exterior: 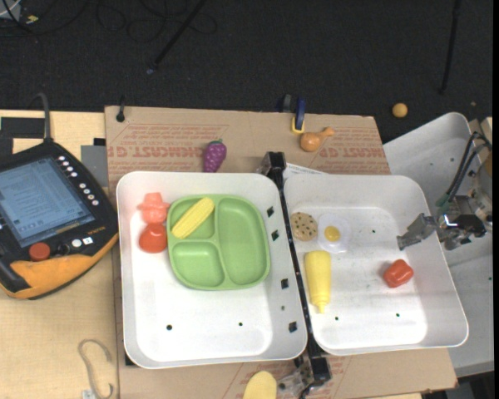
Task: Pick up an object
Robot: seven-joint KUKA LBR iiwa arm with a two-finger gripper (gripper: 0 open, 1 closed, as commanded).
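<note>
The claw (417, 229) hovers at the right bin's (437, 322) edge, near a red pepper (397, 273).

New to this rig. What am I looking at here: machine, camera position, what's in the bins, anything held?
One fixed camera looks down at a slant on a bench with two shallow white bins side by side. The machine is a robot arm reaching in from the right; its gripper sits over the right edge of the right bin, and nothing shows between its fingers.

The left bin holds a green divided plate with a yellow toy corn cob in one compartment, and an orange-pink toy beside the plate.

The right bin holds a cookie, a small yellow piece, a yellow bottle and a red toy, which lies nearest the gripper.

Left of the bins lies a handheld control tablet.
</note>
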